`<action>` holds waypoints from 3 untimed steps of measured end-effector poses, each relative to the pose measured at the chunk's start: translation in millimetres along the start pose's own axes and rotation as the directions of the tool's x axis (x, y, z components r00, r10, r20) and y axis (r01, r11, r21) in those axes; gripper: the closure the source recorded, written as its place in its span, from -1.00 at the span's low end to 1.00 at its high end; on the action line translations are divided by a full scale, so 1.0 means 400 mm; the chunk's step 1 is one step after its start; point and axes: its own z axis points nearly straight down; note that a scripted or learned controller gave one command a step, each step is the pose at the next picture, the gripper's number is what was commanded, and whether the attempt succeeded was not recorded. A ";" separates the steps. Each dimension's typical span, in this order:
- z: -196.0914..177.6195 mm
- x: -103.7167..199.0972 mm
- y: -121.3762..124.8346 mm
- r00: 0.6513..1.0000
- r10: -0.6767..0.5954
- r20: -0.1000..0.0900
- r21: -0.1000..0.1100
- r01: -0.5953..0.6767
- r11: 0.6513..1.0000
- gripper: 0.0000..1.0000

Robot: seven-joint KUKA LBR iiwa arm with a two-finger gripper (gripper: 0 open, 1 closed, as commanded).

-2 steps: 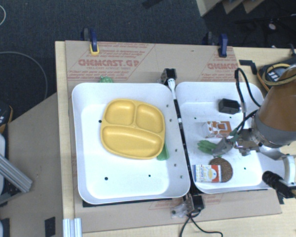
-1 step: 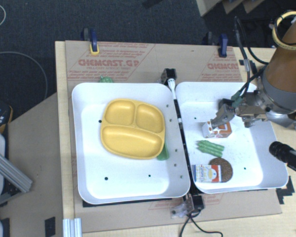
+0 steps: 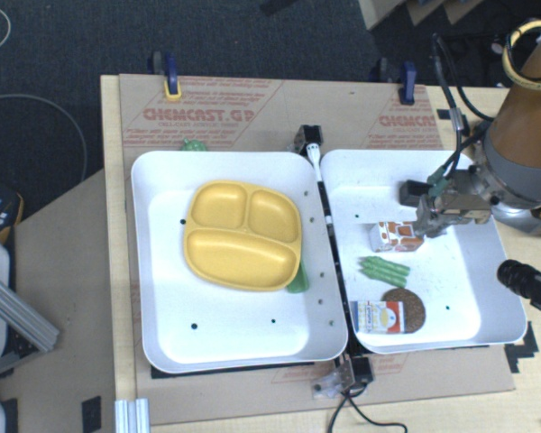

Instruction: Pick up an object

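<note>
In the right bin [image 3: 473, 269] lie a small white and orange carton [image 3: 392, 235], a green bean pod [image 3: 385, 269], a brown round cookie [image 3: 408, 305] and a second small carton [image 3: 374, 317] that touches the cookie. My gripper [image 3: 428, 221] hangs low over the bin's upper middle, right at the first carton's right end. The arm's orange band [image 3: 523, 106] rises behind it at the right edge. Whether the gripper touches the carton I cannot tell.
The left bin [image 3: 162, 269] holds a yellow divided plate [image 3: 243, 234] with a green item [image 3: 298, 283] peeking out beneath its right rim. A small green thing [image 3: 194, 145] lies on the board behind that bin. A black part [image 3: 523, 282] sticks in at the right bin's edge.
</note>
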 end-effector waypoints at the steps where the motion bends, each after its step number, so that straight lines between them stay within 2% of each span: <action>1: -0.288 0.164 0.002 1.000 -0.005 -0.003 -0.011 0.005 1.000 1.00; 2: -0.573 0.370 0.001 1.000 -0.009 -0.007 -0.012 0.009 1.000 1.00; 3: -0.350 0.423 -0.003 1.000 -0.001 0.001 0.015 0.001 1.000 1.00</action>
